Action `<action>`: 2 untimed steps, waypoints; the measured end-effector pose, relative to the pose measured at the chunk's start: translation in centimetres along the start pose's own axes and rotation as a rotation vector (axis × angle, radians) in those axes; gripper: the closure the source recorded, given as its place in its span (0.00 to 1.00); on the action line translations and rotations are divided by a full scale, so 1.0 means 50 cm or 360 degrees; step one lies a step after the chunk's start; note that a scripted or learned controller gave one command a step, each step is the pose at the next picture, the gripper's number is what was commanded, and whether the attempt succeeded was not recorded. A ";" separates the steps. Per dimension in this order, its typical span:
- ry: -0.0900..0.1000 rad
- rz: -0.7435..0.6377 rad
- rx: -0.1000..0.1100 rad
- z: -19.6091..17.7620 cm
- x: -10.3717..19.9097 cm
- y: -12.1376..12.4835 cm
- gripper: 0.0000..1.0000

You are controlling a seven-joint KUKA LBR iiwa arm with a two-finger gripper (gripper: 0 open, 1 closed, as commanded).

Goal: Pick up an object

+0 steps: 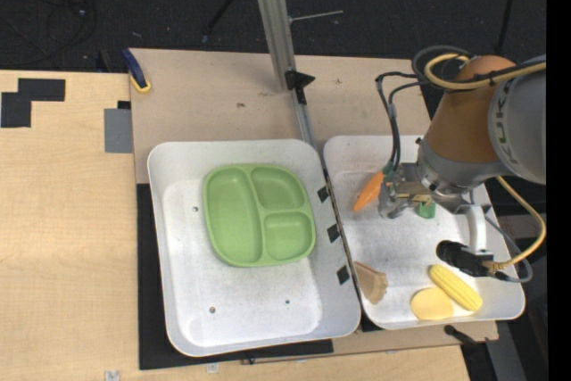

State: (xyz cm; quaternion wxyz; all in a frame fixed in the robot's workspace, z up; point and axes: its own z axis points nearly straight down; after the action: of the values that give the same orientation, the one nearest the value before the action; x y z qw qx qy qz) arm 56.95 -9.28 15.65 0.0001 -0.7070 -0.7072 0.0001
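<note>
Orange carrot (368, 191) lies just left of the pincer (399, 206); whether that is spread, I cannot tell. It looks light, stiff and smooth, best pinched across its middle.

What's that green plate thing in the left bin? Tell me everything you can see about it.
The green tray is a light green divided plate, seemingly smooth plastic, with rounded corners and a raised rim. It has three compartments: one long section along its left side and two smaller ones stacked on its right. It lies flat, face up, slightly rotated, in the upper middle of the left bin. Nothing rests in it, and it touches only the bin floor. The gripper is over the right bin, well away from it.
</note>
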 end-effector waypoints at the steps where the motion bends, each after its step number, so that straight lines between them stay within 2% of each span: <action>1: -0.0001 -0.0002 -0.0005 -0.125 -0.002 0.007 1.00; 2: 0.0000 -0.0002 -0.0002 -0.173 -0.004 0.008 1.00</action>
State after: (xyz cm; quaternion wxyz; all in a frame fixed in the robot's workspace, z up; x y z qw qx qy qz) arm 57.35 -9.48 24.29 -0.0003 -0.7066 -0.7076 -0.0002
